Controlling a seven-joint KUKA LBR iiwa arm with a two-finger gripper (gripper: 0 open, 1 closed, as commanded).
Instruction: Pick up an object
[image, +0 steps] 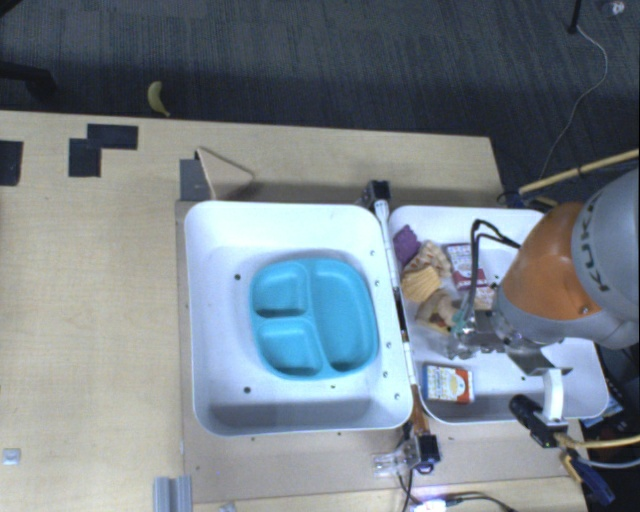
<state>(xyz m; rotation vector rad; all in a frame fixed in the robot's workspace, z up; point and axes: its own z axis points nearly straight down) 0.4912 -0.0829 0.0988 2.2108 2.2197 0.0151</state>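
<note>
Blue tray (312, 318) (left bin (215, 300)), clutter (428, 280) beside

Single fixed camera, mounted above the desk (90, 300), looks down at a slant. Moderate distance: both white bins (200, 300) fit in frame, dark floor (300, 60) along the top. Arm (560, 275) enters from frame right.

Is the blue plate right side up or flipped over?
Right side up: the blue plate in the left bin shows its three hollow sections facing up.
</note>
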